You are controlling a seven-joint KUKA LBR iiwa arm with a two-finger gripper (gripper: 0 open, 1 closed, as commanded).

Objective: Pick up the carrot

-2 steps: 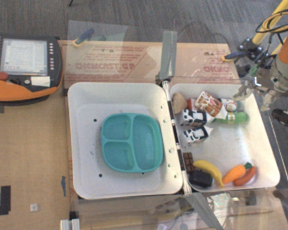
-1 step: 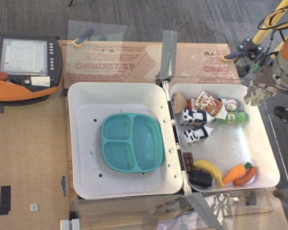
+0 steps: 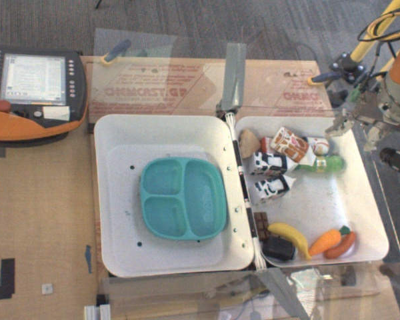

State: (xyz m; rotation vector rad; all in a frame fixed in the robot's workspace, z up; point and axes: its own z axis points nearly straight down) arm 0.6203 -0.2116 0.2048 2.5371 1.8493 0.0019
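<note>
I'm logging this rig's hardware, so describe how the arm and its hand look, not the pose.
At the camera view's right edge, the grey arm carries an orange band above the wrist. Yellow cables loop beside it, with black leads and a blue-and-black fitting nearby. The pale metallic hand is small and blurred; its details cannot be made out.

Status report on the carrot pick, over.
Tool at right bin's far right edge, carrying nothing. Carrot lying in near right corner, untouched. Banana and a red item touch it.
</note>
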